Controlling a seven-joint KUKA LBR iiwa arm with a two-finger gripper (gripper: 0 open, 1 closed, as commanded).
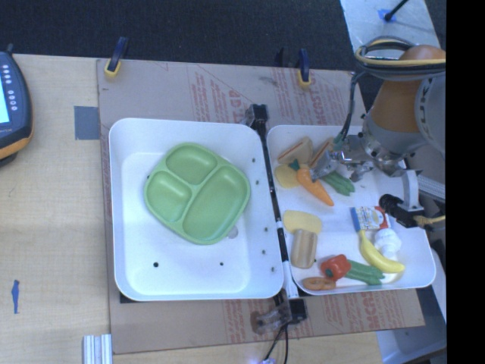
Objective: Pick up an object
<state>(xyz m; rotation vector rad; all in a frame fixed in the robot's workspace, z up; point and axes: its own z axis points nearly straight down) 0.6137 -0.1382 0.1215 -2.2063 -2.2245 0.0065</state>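
From my seat: left bin holds one green plate. Right bin holds one carrot, one banana, one wooden block. The gripper hangs over the carrot pile; whether it is wide or narrow, I cannot tell. I'd drop straight onto the carrot, centred.

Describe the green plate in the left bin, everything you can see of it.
The green plate is a pale green, plastic-looking divided dish with rounded corners and three compartments: two smaller ones and one larger. It lies flat and right side up on the floor of the left bin, turned at a slant to the walls. Nothing lies in it.
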